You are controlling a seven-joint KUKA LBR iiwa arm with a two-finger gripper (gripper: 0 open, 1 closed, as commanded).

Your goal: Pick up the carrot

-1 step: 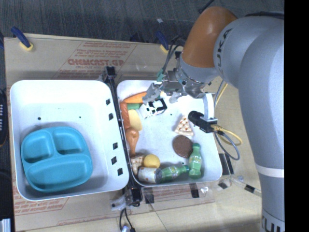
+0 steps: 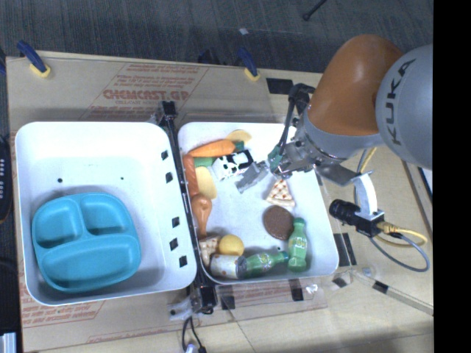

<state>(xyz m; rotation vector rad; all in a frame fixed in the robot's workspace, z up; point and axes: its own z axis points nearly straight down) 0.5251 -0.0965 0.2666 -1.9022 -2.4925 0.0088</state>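
Note:
The carrot (image 2: 213,149) is orange with a green top and lies near the far left corner of the right bin (image 2: 324,219), tip pointing left. My gripper (image 2: 252,176) hangs over the middle of that bin, a little to the right of the carrot and nearer than it. It sits just right of a black-and-white toy (image 2: 229,166). I see nothing held in the gripper. The arm's grey and orange wrist (image 2: 346,101) covers the bin's far right corner.
The right bin also holds a pizza slice (image 2: 280,193), a brown cookie (image 2: 278,223), two green bottles (image 2: 297,245), a lemon (image 2: 230,245) and several food toys along its left wall. A blue divided tray (image 2: 87,237) lies in the left bin (image 2: 88,142).

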